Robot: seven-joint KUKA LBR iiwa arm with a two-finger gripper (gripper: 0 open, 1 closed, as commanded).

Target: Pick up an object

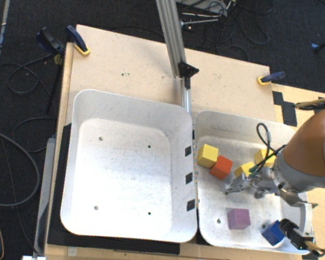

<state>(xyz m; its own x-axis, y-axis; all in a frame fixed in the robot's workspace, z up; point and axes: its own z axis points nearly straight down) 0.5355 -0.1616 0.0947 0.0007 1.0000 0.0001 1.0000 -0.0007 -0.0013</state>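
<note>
**Orange block within reach as gripper hangs low over right bin**

Orange and yellow make up the nearest cluster: an orange block (223, 167) sits touching a yellow cube (207, 155) near the left wall of the right bin (212, 236), and either would serve as the object I am to lift. My gripper (238, 186) hangs just beside the orange block, on its right, low over the bin floor, and nothing shows between its tips; whether they stand apart or together I cannot tell at this slant. Another yellow block (246, 169) lies close behind the tool, with a further yellow block (264, 156) partly hidden by my cabling. A purple block (238, 218) rests alone nearer the front, and a blue block (273, 232) sits by the front right corner. The left bin (86, 107) stands alongside on the bench (136, 66).

I judge this to be the approach, with no grasp made yet. The next move calls for settling on one target, centring the tips across it, and coming down square. The orange block is nearest, but its contact with the yellow cube leaves little room on that side; the purple block, standing free, may be the easier catch.
</note>
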